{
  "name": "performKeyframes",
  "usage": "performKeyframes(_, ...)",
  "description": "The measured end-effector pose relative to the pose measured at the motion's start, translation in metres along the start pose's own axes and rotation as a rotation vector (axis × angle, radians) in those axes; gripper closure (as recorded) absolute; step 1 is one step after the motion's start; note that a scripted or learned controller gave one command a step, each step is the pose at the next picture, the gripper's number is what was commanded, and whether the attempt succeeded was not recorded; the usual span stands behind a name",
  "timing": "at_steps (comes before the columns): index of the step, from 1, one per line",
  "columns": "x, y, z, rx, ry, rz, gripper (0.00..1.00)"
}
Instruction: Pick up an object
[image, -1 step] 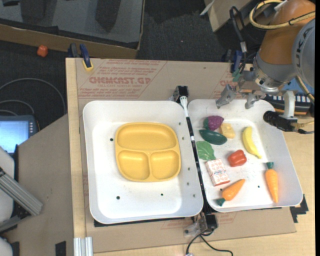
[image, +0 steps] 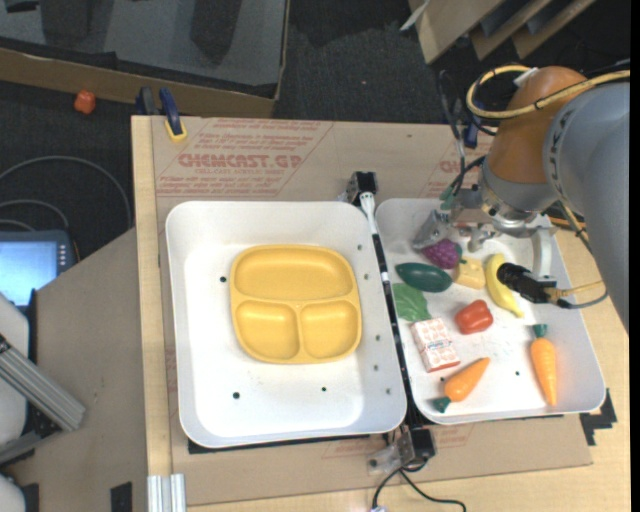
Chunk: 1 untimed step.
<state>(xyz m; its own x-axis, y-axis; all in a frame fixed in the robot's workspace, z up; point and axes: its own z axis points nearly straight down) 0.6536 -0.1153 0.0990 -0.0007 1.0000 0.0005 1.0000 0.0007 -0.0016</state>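
Arm over the right bin's far end.
Gripper (image: 462, 232) hangs above the purple toy (image: 443, 252); jaws' state cannot be told.

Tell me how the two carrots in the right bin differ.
The carrot near the bin's front edge lies slanted, its tip pointing up and right, beside the small red-and-white box. The carrot by the right wall lies nearly straight along that wall, green top at the far end, and looks somewhat fatter. Both are orange toy carrots, lying flat, untouched by the gripper.
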Motion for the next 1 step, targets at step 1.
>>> performKeyframes(1,-0.0002,0.0006,-0.0100,-0.002,0.000,0.000,1.00)
